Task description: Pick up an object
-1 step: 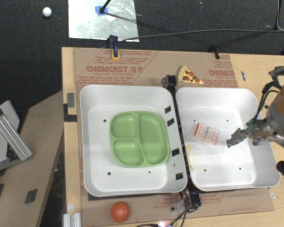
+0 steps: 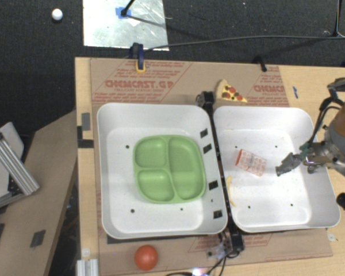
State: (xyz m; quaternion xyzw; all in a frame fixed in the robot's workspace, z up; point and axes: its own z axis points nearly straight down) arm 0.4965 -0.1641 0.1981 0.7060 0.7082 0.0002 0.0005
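A small packet [image 2: 250, 161] lies flat in the right bin [image 2: 299, 214], a little left of that bin's middle — a pale, crinkled wrapper with red and orange print on it, too small for any word to be read. To its right, near but not touching it, the gripper [image 2: 287, 164] reaches in from the right edge of the frame at about the packet's height; the dark tip is blurred, and I cannot tell whether it stands apart or together, only that nothing is seen in it. Behind it the arm [image 2: 342, 137] shows grey at the right edge. The left bin [image 2: 112, 154] holds a green plate [image 2: 168, 168] with four compartments, set near its centre. Both bins rest on a brown board [image 2: 178, 80] printed in red with "CHEMCAST GP" at the upper left, and a partly covered repeat at the upper right. A toy pizza slice [image 2: 231, 92] lies on the board just above the seam between the bins, and an orange-red ball [image 2: 146, 257] sits on the board's lower edge, below the left bin.
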